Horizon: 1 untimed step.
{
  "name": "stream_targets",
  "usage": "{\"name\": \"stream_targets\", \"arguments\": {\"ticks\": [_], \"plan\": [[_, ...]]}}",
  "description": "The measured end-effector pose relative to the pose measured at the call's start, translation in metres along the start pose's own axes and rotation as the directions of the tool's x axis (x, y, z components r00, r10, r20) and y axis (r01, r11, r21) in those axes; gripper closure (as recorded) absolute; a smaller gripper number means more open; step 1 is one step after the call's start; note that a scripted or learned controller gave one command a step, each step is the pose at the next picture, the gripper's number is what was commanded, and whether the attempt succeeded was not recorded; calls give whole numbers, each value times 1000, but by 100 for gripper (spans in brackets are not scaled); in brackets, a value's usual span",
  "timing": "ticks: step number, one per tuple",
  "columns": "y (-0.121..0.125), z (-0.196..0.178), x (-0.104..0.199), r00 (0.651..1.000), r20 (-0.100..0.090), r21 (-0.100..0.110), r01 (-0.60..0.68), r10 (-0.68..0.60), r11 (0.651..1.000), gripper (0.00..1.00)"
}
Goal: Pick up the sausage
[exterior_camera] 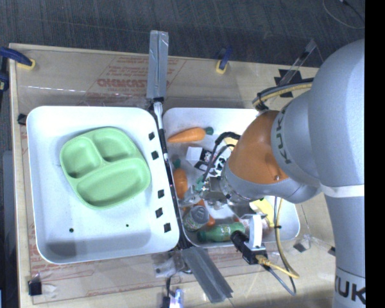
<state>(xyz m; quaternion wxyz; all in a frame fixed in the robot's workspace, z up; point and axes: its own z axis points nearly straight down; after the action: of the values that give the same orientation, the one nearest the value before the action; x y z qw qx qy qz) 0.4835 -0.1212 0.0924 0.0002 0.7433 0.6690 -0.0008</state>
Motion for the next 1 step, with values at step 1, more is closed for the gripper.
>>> {"name": "stream_targets", "arguments": {"ticks": [1], "plan": [[0, -9, 1, 1000, -2, 2, 7, -7, 1000, 100]]}}
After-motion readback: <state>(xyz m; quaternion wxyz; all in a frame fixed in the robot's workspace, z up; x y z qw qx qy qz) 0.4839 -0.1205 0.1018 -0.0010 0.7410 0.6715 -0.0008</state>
